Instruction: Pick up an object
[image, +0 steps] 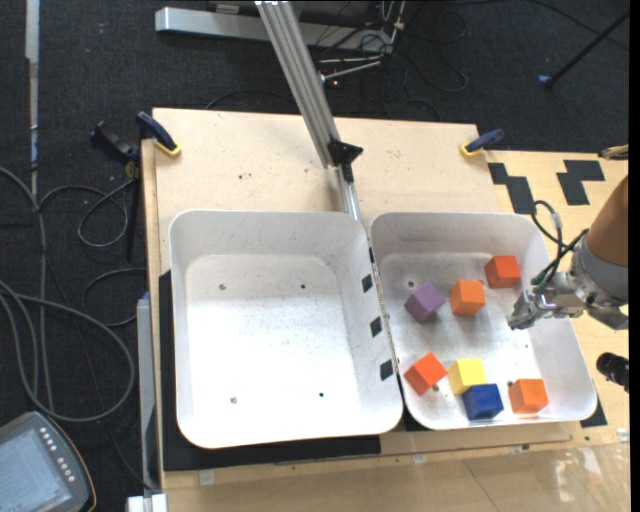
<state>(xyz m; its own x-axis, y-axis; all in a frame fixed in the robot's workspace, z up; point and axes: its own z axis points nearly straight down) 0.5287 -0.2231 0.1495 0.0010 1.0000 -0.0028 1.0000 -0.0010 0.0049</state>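
1. The gripper (522, 315) hangs over the right bin (455, 228), close to its right wall; whether the fingers are spread or pressed together cannot be told, as the tip is small and blurred.
2. Nothing is seen between the fingers.
3. Up and left of the fingers lie a red-orange cube (503, 269), an orange cube (467, 296) and a purple cube (424, 301).
4. Below the fingers, near the bin's front rim, sit an orange block (527, 395), a blue cube (483, 401), a yellow cube (465, 374) touching it, and a red cube (426, 372).
5. Bare floor lies between the two groups, left of the fingers.
6. The left bin (268, 330) sits well to the left.
7. The arm (607, 255) is cut off at the right edge.
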